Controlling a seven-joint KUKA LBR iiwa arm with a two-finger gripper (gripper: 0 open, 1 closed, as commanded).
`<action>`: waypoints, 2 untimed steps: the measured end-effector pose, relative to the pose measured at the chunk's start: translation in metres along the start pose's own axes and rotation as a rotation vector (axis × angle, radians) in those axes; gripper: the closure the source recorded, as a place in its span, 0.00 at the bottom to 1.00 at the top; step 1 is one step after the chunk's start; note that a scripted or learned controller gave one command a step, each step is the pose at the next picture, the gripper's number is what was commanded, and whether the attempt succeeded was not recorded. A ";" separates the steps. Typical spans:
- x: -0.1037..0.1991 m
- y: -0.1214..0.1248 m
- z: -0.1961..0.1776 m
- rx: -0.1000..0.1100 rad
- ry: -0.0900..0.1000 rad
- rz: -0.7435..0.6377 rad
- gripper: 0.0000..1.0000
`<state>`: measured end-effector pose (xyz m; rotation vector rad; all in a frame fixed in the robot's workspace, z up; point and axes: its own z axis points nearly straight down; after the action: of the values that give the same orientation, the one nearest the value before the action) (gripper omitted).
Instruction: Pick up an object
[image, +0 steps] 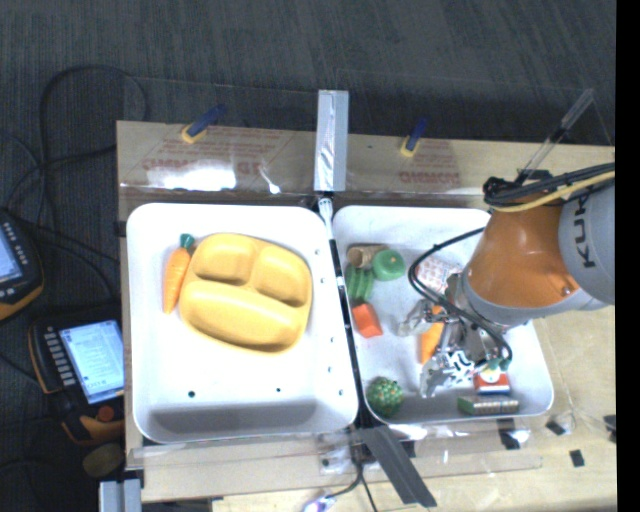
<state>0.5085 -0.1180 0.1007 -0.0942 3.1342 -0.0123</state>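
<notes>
My gripper (432, 350) hangs low over the middle of the right bin (535, 395), below the arm's orange band (520, 265). A small orange piece (430, 342) lies right at the gripper, and whether it is gripped cannot be made out. Just right of it sit a black-and-white object (458, 367), a red-and-white item (490, 380) and a green bar (488, 405). A green bumpy ball (385, 394) rests at the bin's front left. An orange block (366, 320), a green vegetable (358, 284) and a green round piece (389, 264) lie along the bin's left side.
The left bin (160, 400) holds a yellow divided tray (245, 290) with a carrot (176, 275) beside it. Cables (550, 180) run above the arm. Electronic devices (85, 360) lie on the floor to the left of the bench.
</notes>
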 end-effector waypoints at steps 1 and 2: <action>0.000 0.010 0.012 0.000 -0.002 0.009 0.00; -0.002 0.011 0.005 0.001 -0.003 0.009 1.00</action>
<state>0.5097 -0.1071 0.0960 -0.0803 3.1317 -0.0134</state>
